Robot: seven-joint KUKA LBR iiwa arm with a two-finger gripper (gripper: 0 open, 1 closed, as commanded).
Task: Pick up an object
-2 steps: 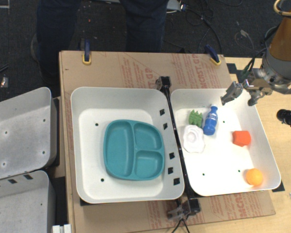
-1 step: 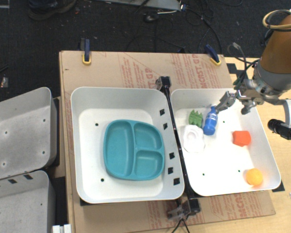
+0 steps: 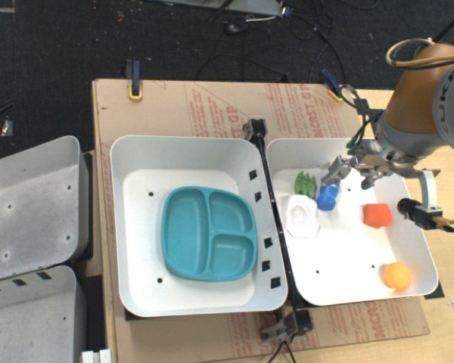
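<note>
Gripper (image 3: 353, 171) hangs spread open, grasping nothing, over the right bin (image 3: 420, 274). Blue bottle (image 3: 328, 197) sits at its seven o'clock, nearest target; orange block (image 3: 377, 215) at five o'clock.

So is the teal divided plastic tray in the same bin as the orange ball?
No, the teal divided plastic tray lies in the left white bin, while the orange ball sits in the right white bin.

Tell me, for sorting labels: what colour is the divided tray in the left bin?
Teal; the divided tray shows plainly in the camera view.
</note>
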